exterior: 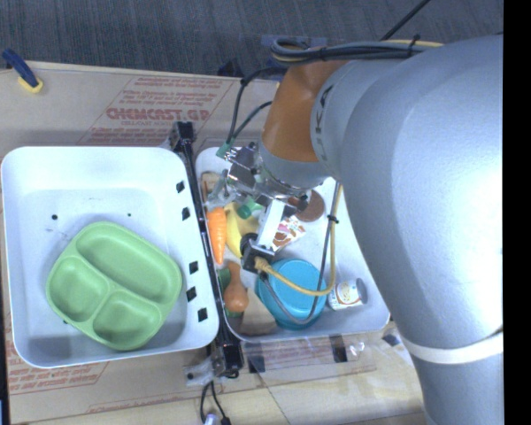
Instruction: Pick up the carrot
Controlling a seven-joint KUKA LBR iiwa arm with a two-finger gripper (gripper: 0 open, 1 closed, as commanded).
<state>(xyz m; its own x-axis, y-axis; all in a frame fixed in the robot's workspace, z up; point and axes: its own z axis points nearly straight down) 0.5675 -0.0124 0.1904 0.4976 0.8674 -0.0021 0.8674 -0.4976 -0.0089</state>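
Note:
The carrot (pixel 216 231) is a short orange stick lying along the left wall of the right bin (pixel 368 328), just beside the divider between the bins. My gripper (pixel 248 204) hangs low over the bin's upper left part, a little up and to the right of the carrot, among several toy foods. The grey arm with its orange band covers much of the bin. Nothing can be seen held in the gripper.
A yellow item (pixel 234 230) lies right of the carrot. A small printed carton (pixel 281 231), a blue bowl (pixel 292 296), a brown-orange toy (pixel 236 297) and a small jar (pixel 345 296) crowd the right bin. A green divided plate (pixel 115 283) sits in the left bin (pixel 35 184).

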